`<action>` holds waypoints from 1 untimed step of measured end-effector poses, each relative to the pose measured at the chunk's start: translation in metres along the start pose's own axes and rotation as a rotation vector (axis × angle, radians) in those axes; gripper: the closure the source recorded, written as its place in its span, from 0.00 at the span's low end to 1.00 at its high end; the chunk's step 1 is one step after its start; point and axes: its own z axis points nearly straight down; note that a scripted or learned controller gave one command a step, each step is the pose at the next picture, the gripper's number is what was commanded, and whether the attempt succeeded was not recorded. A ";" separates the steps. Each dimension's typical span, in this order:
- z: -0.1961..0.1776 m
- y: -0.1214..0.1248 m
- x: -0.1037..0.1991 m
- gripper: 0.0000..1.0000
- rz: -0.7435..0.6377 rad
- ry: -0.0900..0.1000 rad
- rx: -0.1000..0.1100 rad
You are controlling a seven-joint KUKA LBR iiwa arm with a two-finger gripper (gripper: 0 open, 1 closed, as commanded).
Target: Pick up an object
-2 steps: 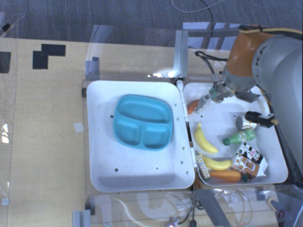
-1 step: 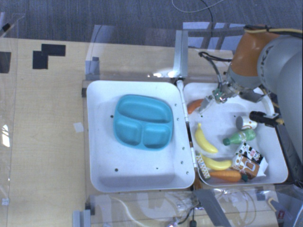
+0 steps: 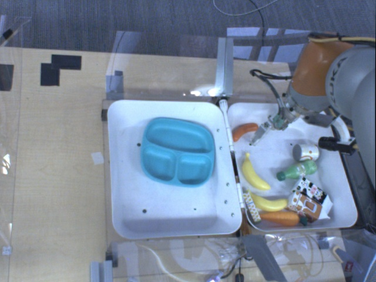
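Arm — over right bin's far edge. Left bin: blue tray, central. Right bin: bananas by left wall, carrot near edge, bottle centre, sausage far-left. Gripper — beside sausage; grip state: cannot tell.

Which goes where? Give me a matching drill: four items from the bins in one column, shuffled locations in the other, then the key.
Items:
1. blue divided tray
2. green bottle
3. carrot
4. silver can

Places:
A. near front edge of the right bin, below a banana
B. middle of the left bin
C. right bin, just above the green bottle
D. right bin, between the can and the printed carton

Pairs: 1-B, 2-D, 3-A, 4-C
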 end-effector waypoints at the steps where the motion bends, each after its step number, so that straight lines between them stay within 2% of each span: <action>1: -0.002 -0.080 0.007 0.00 -0.003 -0.030 -0.017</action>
